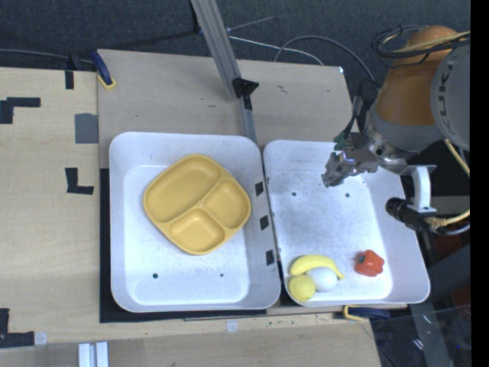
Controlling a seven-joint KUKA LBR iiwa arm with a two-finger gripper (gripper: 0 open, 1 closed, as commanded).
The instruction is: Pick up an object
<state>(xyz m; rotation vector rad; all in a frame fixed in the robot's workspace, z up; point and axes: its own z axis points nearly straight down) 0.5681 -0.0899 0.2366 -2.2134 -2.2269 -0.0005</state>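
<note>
The arm [424, 75] is cut off at the right edge, so only its orange band and grey wrist show, and the gripper [335, 176] is small and dark against the white bin — whether its fingers are apart or together cannot be told, and nothing can be seen between them. The fruit-like pieces at the bin's near edge overlap one another, so their outlines are partly hidden.

There are two white bins. The left bin [126, 228] holds one yellow divided tray [197, 203] with three compartments, lying at a slant. The right bin [397, 243] holds four small things: one yellow banana [313, 264], one yellow lemon-like ball [301, 287], one white egg-like ball [326, 280] tucked under the banana's curve and touching the yellow ball, and one red pepper-like piece [369, 263] set apart to their right.

The gripper hangs over the far part of the right bin, near its upper rim. All four small things lie well apart from it, clustered at the bin's near edge — the banana group below it, the red piece below and to the right.
</note>
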